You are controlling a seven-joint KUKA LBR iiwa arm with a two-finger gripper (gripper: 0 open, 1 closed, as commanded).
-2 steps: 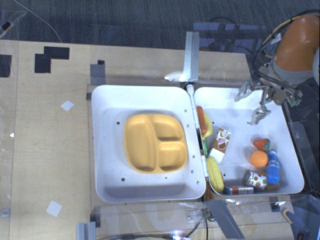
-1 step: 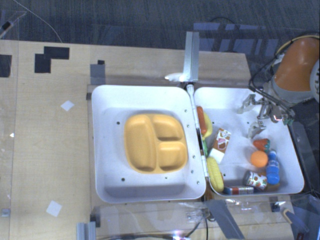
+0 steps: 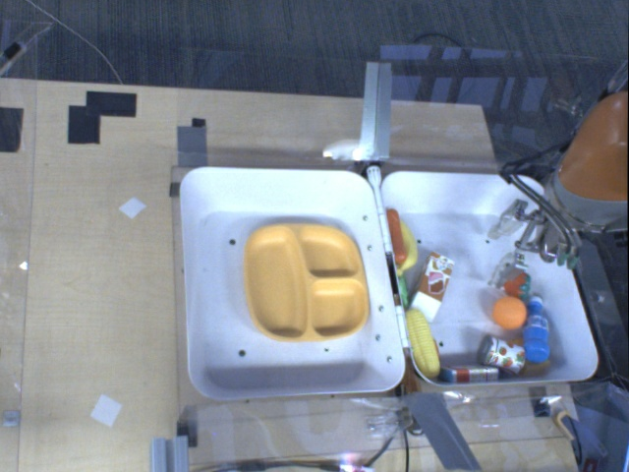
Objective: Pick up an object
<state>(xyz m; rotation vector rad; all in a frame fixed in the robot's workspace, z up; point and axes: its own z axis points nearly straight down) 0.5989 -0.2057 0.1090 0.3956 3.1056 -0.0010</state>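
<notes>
On the far left, the pale wooden tabletop [image 3: 88, 264] carries a few black marks near its back edge. Next comes the left white bin [image 3: 211, 264], where a yellow sectioned tray [image 3: 305, 280] lies flat near the middle, its compartments facing up.

Against the divider, inside the right white bin [image 3: 462, 200], a red-and-yellow piece [image 3: 397, 239] — too small to name — lies lengthwise along the left wall. A corn cob [image 3: 423, 340] rests along the same wall nearer the front. Just right of these a small red-and-white carton [image 3: 435, 277] stands tilted. Along the front wall lies a thin marker-like stick [image 3: 470, 373], and beside it a printed can [image 3: 502, 353] on its side. An orange ball [image 3: 509, 314] sits just behind the can, touching a blue bottle [image 3: 536, 330] at its right.

Above the ball, the hand [image 3: 519, 252] reaches in from the right — its metal fingers [image 3: 508, 216] appear spread, with nothing seen between them. A small red-and-green object [image 3: 517, 282] lies just below it, near the ball. The arm's orange band [image 3: 600, 150] shows at the right edge.
</notes>
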